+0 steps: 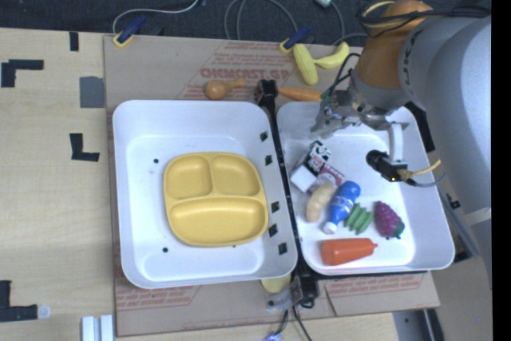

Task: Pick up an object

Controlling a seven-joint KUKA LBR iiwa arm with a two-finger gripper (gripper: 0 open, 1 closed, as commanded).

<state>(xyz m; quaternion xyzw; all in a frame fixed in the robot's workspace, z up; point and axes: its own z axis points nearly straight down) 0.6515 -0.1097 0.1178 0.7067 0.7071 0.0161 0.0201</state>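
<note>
While the grey arm [455, 84] with its orange band reaches in from the right, its gripper [339, 117] hangs over the back left part of the right bin [427, 247]; cannot tell the state of the pincer from this angle, and nothing shows between its tips. Left bin [132, 196], white shallow plastic with rounded corners, sits touching the right bin's left edge and holds a yellow divided tray [215, 198], smooth, three compartments. Right bin, same white plastic, holds the small things, all loose on its floor. Orange carrot [347, 251], tapered and smooth, lies near the bin's front wall. Blue bottle [343, 204] with white end lies tilted at the bin's middle, touching a pale potato-like lump [319, 200] on its left. Purple grape bunch [388, 219], bumpy, sits right of the bottle; green pod [360, 218] lies between them. Black-and-white small box [319, 157] sits just in front of the gripper, a white packet [307, 176] beside it. Behind the right bin, on brown cardboard, lie a yellow banana [319, 60] and a wooden spoon [223, 87].
</note>
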